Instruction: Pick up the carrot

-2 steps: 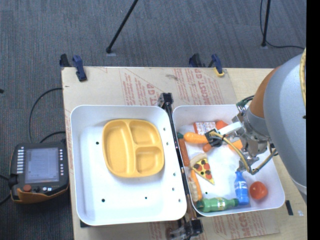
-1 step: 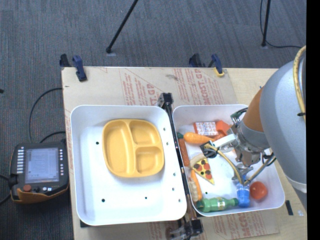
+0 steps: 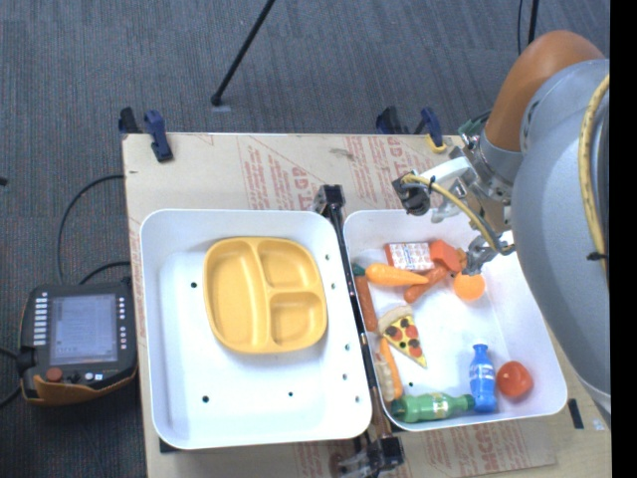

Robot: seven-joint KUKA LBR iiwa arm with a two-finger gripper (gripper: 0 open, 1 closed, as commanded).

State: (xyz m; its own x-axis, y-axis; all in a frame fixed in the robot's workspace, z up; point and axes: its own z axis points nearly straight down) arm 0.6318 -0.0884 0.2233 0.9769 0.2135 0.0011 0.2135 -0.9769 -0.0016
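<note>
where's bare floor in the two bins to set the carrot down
Left bin: bare white strips around the yellow plate, widest below it. Right bin: crowded; small bare patch between pizza slice and blue bottle. Carrot sits mid-clutter.

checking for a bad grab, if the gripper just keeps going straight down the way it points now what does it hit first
Probably the small orange ball: the gripper hangs just above it in the right bin. The carrot lies off to the side. Depth is hard to judge from this slanted view.

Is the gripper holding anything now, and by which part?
It cannot be told. The gripper is low over the right bin, apart from the carrot.
</note>
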